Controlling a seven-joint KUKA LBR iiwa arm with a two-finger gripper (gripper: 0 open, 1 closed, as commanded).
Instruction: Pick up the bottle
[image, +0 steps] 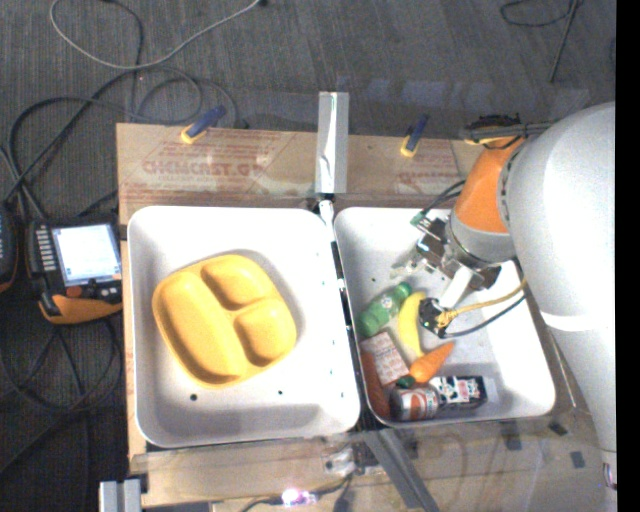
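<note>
Green bottle (383, 310) lies mid right bin (515, 362), touching the banana (409, 323). Gripper (426, 258) hovers just beside it, and I cannot tell how wide it stands. Approach stage, I'd say; next it needs centring over the bottle, then down.

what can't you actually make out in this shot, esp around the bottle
All in the camera view:
1. Green bottle: label too small to read; the banana lies against it and hides the side it touches.
2. Brown packet: print blurred.
3. Dark container at the near wall: too small to tell can from bottle.
4. Right bin: its far right part is covered by the arm.
</note>
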